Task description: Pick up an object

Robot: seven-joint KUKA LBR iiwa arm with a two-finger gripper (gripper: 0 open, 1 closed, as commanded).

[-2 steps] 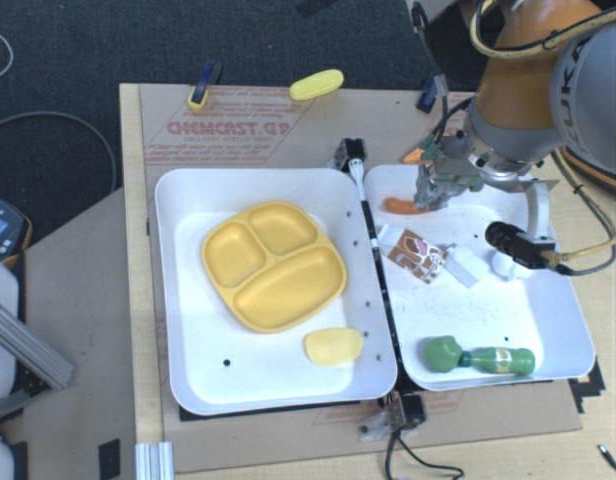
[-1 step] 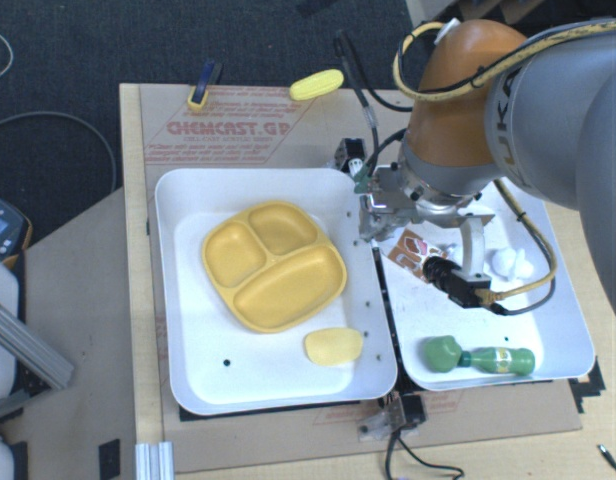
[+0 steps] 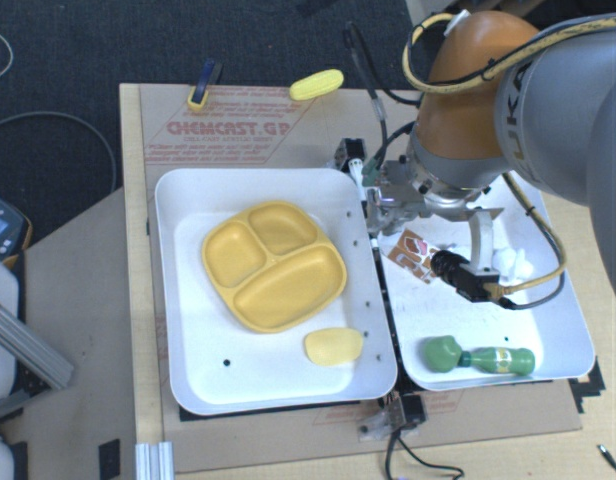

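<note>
My gripper (image 3: 380, 211) hangs below the orange wrist band, over the left edge of the right bin (image 3: 578, 333), close to the wall shared by the two bins. Just below and right of it lies a small brown and white packet (image 3: 412, 254). A green bottle (image 3: 478, 357) lies on its side near the right bin's front edge. A white crumpled item (image 3: 511, 261) sits by the arm's right side. In the left bin (image 3: 173, 268) are a yellow divided plate (image 3: 275, 265) and a yellow oval piece (image 3: 334, 346). The arm hides the back of the right bin.
A black plug on a yellow cable (image 3: 468, 276) hangs over the middle of the right bin. Behind the bins, on the cardboard, lie a yellow banana-like item (image 3: 316, 85) and a blue and yellow clip (image 3: 202, 86). A rail (image 3: 28, 348) stands at the left.
</note>
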